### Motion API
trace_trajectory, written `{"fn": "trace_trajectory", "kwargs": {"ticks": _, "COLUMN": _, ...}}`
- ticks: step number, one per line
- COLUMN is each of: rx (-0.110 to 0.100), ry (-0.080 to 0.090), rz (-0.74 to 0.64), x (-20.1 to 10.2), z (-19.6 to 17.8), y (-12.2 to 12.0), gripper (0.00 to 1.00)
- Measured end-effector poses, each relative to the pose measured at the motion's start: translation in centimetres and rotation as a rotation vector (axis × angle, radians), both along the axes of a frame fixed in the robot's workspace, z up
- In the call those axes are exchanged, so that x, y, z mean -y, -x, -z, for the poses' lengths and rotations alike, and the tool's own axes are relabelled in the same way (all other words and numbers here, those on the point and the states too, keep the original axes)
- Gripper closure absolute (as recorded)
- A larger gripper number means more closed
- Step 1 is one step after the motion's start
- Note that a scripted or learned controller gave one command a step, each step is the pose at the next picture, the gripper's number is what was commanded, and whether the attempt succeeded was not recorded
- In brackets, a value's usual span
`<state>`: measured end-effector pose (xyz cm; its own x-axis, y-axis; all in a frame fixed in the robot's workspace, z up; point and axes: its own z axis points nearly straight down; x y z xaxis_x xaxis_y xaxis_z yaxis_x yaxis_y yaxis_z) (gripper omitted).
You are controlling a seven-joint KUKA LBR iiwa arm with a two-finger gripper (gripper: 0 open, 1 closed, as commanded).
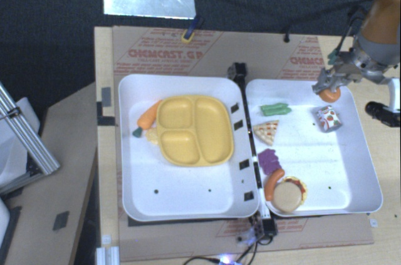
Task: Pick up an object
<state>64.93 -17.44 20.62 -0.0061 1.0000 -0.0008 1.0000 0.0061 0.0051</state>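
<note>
At the far right corner of the right bin point(360, 192), the pincer point(330, 87) sits low over the bin's back rim. An orange round object point(329, 94) shows just under the fingertips, seemingly pressed between them, so the pincer looks clenched on it; the contact itself is small and partly hidden by the grey wrist. Whether the piece is already clear of the bin floor cannot be told from this slant.

Judgement: the grasp seems made, or nearly so; the lift is what remains to prove the pick.

Just beside, toward the near side: a small red-and-white wrapped packet point(328, 118), apart from the pincer.

Further left in the same bin: a green bean-like piece point(275, 109), a pizza slice point(267, 130), a purple piece point(270, 161), a sausage point(274, 182) touching a burger point(289, 194) near the front.

Left bin point(135, 195): a yellow divided plate point(191, 130), a carrot point(148, 116) at its left edge. None of these appear disturbed.

Risk, as judged: the grip is on a rounded toy at the fingertips, so a slip during the rise is plausible.
</note>
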Motion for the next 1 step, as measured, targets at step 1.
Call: {"fn": "trace_trajectory", "kwargs": {"ticks": 1, "rx": -0.001, "ry": 0.000, "rz": 0.000, "x": -0.01, "z": -1.95, "y": -0.10, "gripper": 1.00}}
